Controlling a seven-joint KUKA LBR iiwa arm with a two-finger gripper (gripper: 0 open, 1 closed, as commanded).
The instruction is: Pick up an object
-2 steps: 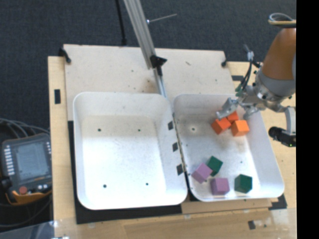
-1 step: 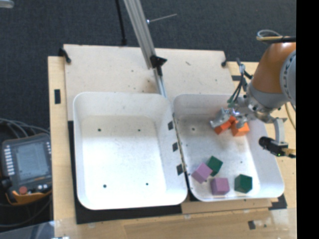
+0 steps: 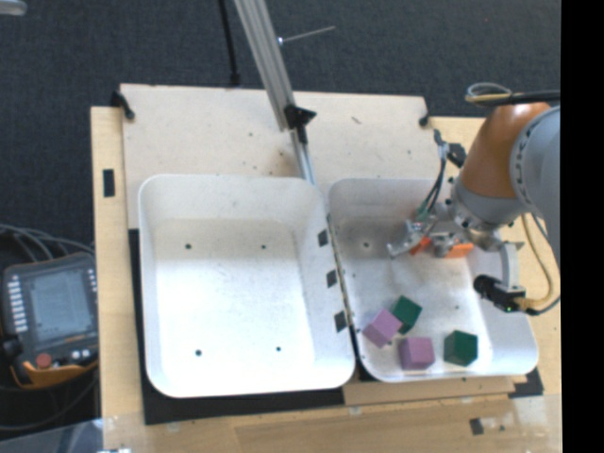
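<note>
— Across the table (image 3: 217, 130), what do you see, biggest first?

— Under me lies the pale table, and on it two shallow white bins side by side. On the left, the left bin (image 3: 170, 206) shows its bare speckled floor. On the right, the right bin (image 3: 363, 206) carries the blocks and has my arm over it.

— Where is your arm?

— My arm (image 3: 505, 163) reaches in from the right, grey with the orange band above the wrist, and hangs over the upper part of the right bin. My gripper (image 3: 422, 243) sits at its end, over the middle of that bin, pointing toward the left. Whether it is apart or together, I cannot tell.

— And the blocks?

— Four of them lie along the bin's near side, well apart from my gripper. One green block (image 3: 408, 311) touches a purple block (image 3: 382, 328) at its lower left. Just below and right of those rests a second purple block (image 3: 416, 352), and beside it, further right, a second green block (image 3: 461, 347). None is in my gripper.
</note>
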